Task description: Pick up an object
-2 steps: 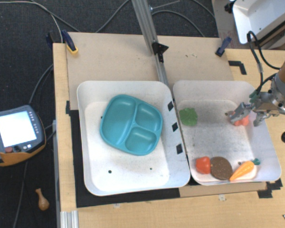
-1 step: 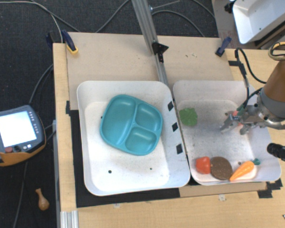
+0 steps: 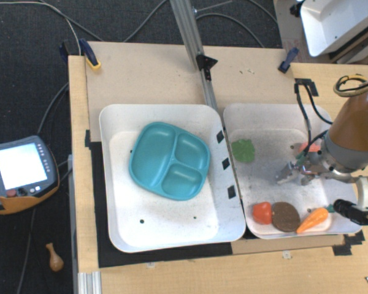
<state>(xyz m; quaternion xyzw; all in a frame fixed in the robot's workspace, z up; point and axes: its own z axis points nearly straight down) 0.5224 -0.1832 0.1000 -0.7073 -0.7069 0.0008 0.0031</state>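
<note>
One gripper (image 3: 289, 175) hangs low in the right bin (image 3: 264, 118), its jaws' state too blurred to tell.

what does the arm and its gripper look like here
The arm is a rounded grey body with an orange-brown band above the wrist and black cables looping off its upper side. Its gripper is a small metallic grey two-finger unit with reddish and green bits near its base.

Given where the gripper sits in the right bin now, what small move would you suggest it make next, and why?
Probably a short move toward the bin's near edge. The gripper hangs over bare floor in the right bin, with nothing visible between its fingers. The red object, brown disc and carrot sit clustered there, closer than the green piece.
</note>
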